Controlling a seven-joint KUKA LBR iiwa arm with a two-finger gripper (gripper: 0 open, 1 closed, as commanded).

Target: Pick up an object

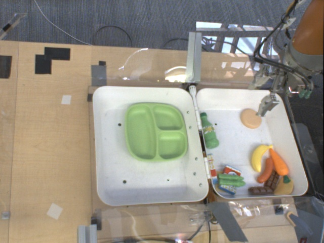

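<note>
Toy food pile (263,173) at bin's near corner, tan disc (250,118) just beside hand (267,105), grip state unclear

Toys (268,171) crowd right bin's (230,108) near corner

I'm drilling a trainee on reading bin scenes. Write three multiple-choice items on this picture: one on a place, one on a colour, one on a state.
1. Where does the green divided plate lie?
A. right bin
B. left bin
C. on the bench outside both bins

2. What colour is the bottle beside the divider?
A. green
B. red
C. blue

3. How does the gripper stand to the tan round disc?
A. it clamps the disc
B. it is poised next to the disc, at its upper right
C. it is over the left bin

Key: 1 B, the plate sits inside the left bin. 2 A, the bottle is green all over. 3 B, the tip is beside the disc in the right bin, not around it.
</note>
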